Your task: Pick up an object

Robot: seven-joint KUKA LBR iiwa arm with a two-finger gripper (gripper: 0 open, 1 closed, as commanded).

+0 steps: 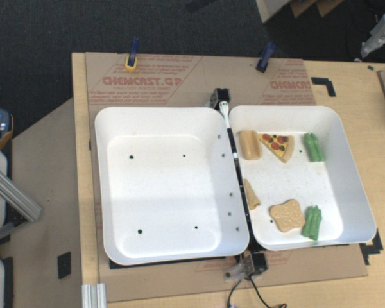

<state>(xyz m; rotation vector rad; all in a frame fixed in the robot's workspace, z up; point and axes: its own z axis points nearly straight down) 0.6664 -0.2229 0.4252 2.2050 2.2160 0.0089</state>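
Several toy food items lie in the right bin (346, 172). A tan bread roll (249, 144) sits at its back left, with a pizza slice (277, 144) beside it and a green vegetable (314, 147) further right. A small tan piece (250, 194) rests against the bin's left wall. Near the front lie a toast slice (287, 215) and a second green vegetable (312, 222), touching each other.
The left bin (115, 172) stands next to the right one, on a brown cardboard sheet (179, 76) held by two clamps (132, 55) at the back. A cable (250, 287) runs off the front edge.
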